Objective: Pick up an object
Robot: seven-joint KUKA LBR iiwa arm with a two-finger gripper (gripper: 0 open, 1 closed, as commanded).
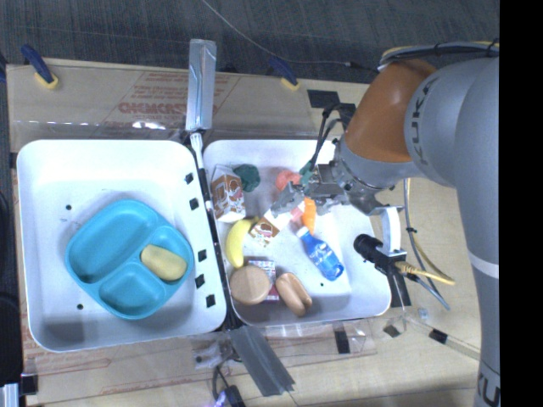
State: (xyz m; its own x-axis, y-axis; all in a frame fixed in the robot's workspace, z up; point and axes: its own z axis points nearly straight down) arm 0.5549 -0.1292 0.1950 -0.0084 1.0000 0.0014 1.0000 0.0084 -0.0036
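My gripper [290, 197] is low in the right bin [365, 291], near its middle back. Just behind it lies a small red-orange thing [287, 178], and a dark green thing [247, 175] lies to the left of that. A blue bottle [322, 255] with an orange cap [309, 215] lies right beside the gripper, toward the front. A brown and white snack bag [227, 192], a banana [237, 241], a small packet [264, 230], a round tan disc [250, 284] and a bread roll [293, 292] fill the bin's left and front.
The left bin [51, 176] holds a blue divided plate [102, 244] with a yellow lump [164, 262] on it. A metal bar [200, 83] stands at the back where the bins meet. The arm covers the right bin's back right corner.
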